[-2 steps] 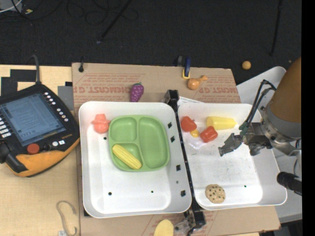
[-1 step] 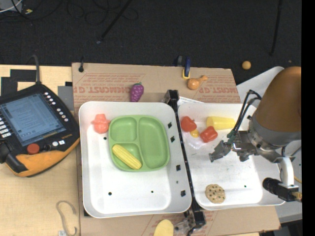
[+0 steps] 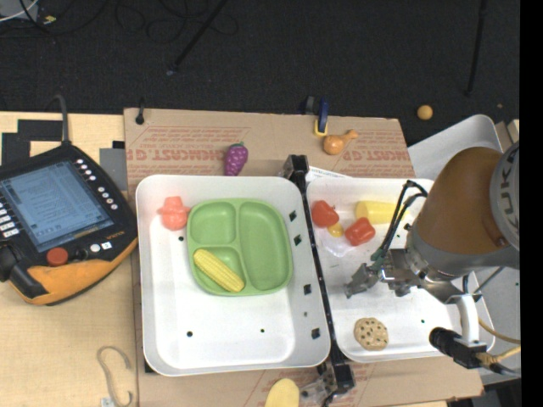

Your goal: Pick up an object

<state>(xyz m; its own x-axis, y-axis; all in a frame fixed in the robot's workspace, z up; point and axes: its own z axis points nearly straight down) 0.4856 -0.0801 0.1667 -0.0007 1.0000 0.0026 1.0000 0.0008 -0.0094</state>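
Here, gripper above right bin, round cookie flat

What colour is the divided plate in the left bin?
The divided plate is light green; the camera view shows it clearly, with a yellow corn cob in one compartment.

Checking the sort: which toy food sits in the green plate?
The corn, in the green plate's lower-left compartment; the other foods lie on bin floors or cardboard.
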